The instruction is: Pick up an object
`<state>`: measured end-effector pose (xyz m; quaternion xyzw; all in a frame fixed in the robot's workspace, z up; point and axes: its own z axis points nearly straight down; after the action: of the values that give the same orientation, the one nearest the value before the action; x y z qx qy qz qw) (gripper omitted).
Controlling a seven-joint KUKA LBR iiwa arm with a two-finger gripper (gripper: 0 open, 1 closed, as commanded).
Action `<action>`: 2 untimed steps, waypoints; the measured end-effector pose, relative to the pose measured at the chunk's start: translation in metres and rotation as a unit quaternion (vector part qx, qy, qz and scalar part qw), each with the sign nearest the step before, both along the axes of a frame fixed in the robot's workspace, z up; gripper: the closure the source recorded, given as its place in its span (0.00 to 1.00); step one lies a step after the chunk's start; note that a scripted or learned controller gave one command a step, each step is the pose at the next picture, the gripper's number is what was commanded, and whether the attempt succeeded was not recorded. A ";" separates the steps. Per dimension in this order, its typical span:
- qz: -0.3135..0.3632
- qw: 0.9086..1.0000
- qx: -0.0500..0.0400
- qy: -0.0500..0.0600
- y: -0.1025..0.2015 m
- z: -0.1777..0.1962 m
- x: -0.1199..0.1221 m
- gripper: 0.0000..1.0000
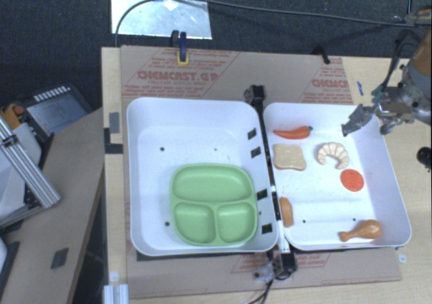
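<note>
The gripper [368,119] hangs at the right edge of the frame, over the upper right corner of the right bin [395,191]; its two dark fingers [353,122] stand apart with nothing between them, pointing left and down toward the bin's back wall.

From the left of the frame: a grey device [55,112] sits on a side table, with a metal rail [27,167] below it. The left bin [145,161] holds a green divided plate [214,203], lying flat in its lower middle part, with three compartments.

In the right bin, near its lower left corner, a small orange piece [286,211] lies against the wall by the divider. Above it is a slice of toast [290,157], and just above that a red chili pepper [292,133], lying crosswise. Right of the toast lies a croissant [333,154], and just below and right of it a red tomato slice [352,180]. A chicken drumstick [362,230] lies in the lower right corner. The croissant and pepper are the items nearest the gripper, yet apart from it.
</note>
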<state>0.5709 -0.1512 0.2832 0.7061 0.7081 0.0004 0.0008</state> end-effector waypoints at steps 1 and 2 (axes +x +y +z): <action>-0.001 1.000 0.001 0.002 0.005 -0.062 0.001 0.00; -0.001 1.000 0.001 0.003 0.008 -0.125 -0.001 0.00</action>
<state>0.5702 -0.1436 0.1586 0.7067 0.7075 -0.0009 -0.0016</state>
